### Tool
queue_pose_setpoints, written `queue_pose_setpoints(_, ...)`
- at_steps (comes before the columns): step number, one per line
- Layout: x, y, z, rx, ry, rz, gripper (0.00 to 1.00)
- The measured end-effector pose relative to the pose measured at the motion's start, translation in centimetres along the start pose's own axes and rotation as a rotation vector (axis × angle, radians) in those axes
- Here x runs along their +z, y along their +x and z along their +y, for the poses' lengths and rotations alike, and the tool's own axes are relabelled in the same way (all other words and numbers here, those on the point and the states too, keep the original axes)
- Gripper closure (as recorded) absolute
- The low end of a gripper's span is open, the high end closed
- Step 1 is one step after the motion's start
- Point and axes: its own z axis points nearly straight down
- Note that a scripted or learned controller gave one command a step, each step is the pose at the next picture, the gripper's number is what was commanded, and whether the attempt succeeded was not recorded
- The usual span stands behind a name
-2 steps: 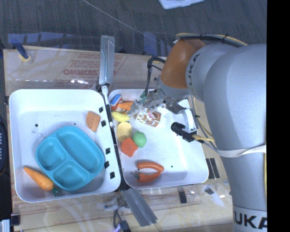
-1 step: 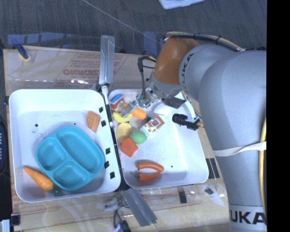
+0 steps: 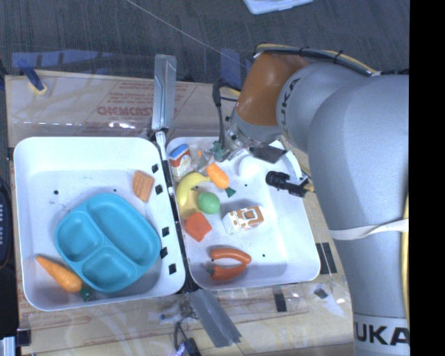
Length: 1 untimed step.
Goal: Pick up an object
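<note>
"UKA" reads on the arm (image 3: 361, 208); whether its fingers (image 3: 221, 149) are parted cannot be told.

The arm (image 3: 348, 139) covers the right bin's (image 3: 295, 268) far right corner and hides most of the tool (image 3: 224, 149), so its fingers cannot be made out. The carton (image 3: 179, 158) beside it is too small to read. A white object (image 3: 278, 4) is cut off by the far edge.
</note>
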Motion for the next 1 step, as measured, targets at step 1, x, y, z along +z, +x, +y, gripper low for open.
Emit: queue_pose_setpoints(1, -8.23, 5.45, 2.82, -0.073, 0.009, 0.013, 1.00)
